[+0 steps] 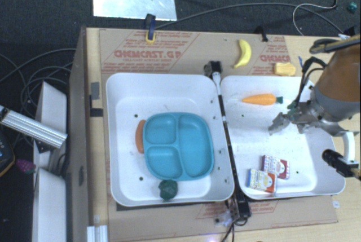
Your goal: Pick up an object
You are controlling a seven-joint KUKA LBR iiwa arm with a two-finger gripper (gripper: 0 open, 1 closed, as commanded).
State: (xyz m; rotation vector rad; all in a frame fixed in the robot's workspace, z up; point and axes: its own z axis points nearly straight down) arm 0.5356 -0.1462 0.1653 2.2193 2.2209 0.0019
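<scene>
Reaching in from the right, the grey arm with its orange band (343, 74) hangs over the right-hand shallow white bin (304, 193), its two-finger gripper (280, 122) low above the bin floor near the middle. The fingers look spread a little apart with nothing between them, though they are small and somewhat blurred.

An orange toy carrot with a green tip (262, 100) lies on its side near the far edge of that bin, apart from the gripper. Two small red-and-white printed cartons (269, 173) sit side by side, touching, near the front edge of the same bin.

A blue plastic plate with three compartments (178, 145) lies in the middle of the left-hand white bin (127, 94). An orange sausage-shaped piece (139, 136) rests against the plate's left rim, and a dark green lumpy object (167, 189) sits just at its front rim.

On the cardboard-covered bench (169, 52) beyond the bins, a yellow toy banana (243, 53) lies near the far edge, and a pale yellow block (285, 69) lies to its right.
</scene>
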